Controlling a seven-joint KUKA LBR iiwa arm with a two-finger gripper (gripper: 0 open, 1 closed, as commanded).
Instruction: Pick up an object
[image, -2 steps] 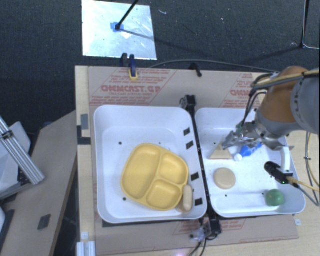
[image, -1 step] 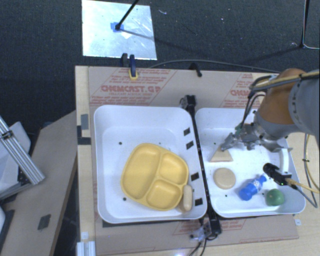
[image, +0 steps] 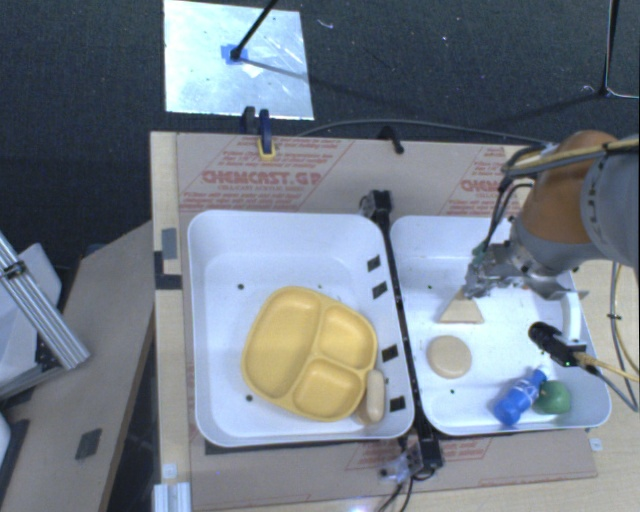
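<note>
- Nearest the camera, at the front edge of the right bin (image: 600, 405), lie a blue bottle (image: 517, 398) and a green ball (image: 553, 398), touching each other.
- In the left bin (image: 215, 300), also toward the front, a yellow divided plate (image: 308, 350) lies flat, and a pale oblong piece (image: 374, 396) rests against its front right rim.
- A little farther back in the right bin there is a round tan disc (image: 449, 356), and just behind it a tan wedge-shaped piece (image: 461, 311), which looks to be the thing the arm is going for.
- The gripper (image: 478, 280) is low over the bin, just at the upper right corner of the wedge; it seems to touch it or almost touch it, but I cannot say which.
- Whether the pincer is apart or together I cannot tell, because it is small and blurred here.
- The wedge lies flat on the bin floor, so in my judgement nothing is lifted yet; the closing and the lifting are left to do.
- Farthest, behind the bins, a blue and yellow clamp (image: 263, 130) grips the bench (image: 200, 175) edge.
</note>
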